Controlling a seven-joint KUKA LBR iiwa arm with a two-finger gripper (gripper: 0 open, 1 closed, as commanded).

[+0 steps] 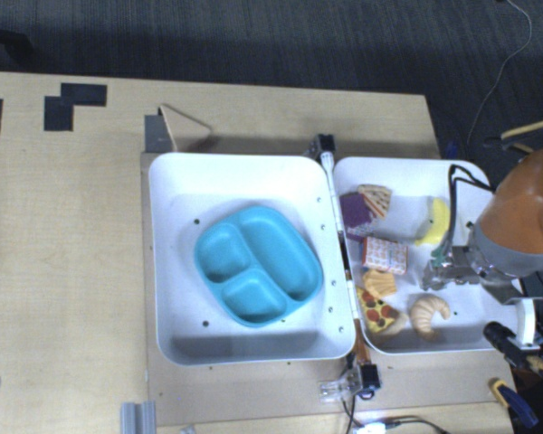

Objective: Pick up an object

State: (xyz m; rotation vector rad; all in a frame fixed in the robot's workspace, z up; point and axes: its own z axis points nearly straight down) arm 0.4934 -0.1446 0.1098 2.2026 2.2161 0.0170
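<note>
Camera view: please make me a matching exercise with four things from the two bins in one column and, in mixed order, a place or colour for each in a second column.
Things:
1. divided plate
2. croissant
3. banana
4. pizza slice

Descriptions:
A. yellow, toward the far side of the right bin
B. blue, alone in the left bin
C. near left corner of the right bin
D. tan, just below the gripper

Pairs: 1-B, 2-D, 3-A, 4-C
</note>
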